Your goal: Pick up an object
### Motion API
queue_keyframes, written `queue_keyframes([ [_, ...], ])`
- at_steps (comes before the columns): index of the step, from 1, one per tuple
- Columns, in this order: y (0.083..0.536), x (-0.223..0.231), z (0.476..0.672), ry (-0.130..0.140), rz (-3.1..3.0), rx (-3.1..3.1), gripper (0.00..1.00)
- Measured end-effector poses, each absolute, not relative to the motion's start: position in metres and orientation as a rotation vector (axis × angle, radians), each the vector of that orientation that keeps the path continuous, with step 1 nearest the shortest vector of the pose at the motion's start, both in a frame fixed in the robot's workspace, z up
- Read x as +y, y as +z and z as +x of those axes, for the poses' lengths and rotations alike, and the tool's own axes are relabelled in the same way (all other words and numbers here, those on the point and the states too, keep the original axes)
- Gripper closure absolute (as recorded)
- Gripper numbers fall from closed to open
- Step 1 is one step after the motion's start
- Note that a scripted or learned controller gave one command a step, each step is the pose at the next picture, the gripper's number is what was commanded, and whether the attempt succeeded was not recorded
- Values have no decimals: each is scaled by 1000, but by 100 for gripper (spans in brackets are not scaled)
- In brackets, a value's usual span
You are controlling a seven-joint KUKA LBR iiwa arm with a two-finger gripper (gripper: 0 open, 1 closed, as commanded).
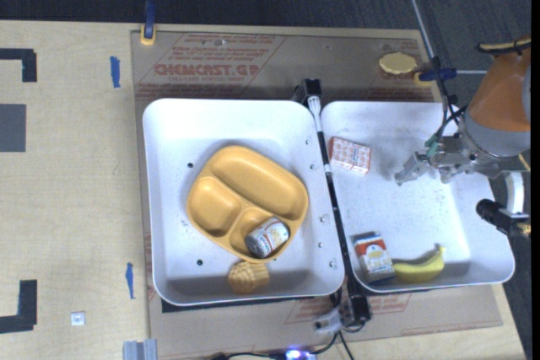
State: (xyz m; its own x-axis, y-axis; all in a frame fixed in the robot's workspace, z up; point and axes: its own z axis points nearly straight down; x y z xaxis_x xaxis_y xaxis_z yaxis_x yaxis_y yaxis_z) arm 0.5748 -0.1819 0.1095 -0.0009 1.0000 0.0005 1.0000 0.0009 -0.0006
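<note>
The gripper [413, 170] hangs over the bare floor of the right bin [498, 270], near its far right part, and I cannot tell its state. Near it, to the left, a small white box with red dots [348, 154] lies flat by the bin's left wall, while a yellow curved banana [419, 265] with a dark tip and a small carton [373, 256] with a red picture lie touching at the near edge. In the left bin [160, 181] a yellow tray [240, 185] with compartments carries a tin can [267, 238] lying on its side, and a tan round thing [248, 275] lies just beside the tray's near edge.
</note>
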Motion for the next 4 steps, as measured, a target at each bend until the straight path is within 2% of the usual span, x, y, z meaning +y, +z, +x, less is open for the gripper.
queue_keyframes([
  [1,86,-170,520,-1,-2222,-2222,0],
  [2,86,-122,481,-4,-2222,-2224,0],
  [3,86,-95,481,-5,-2224,-2226,0],
  [4,86,-93,481,-4,-2228,-2224,0],
])
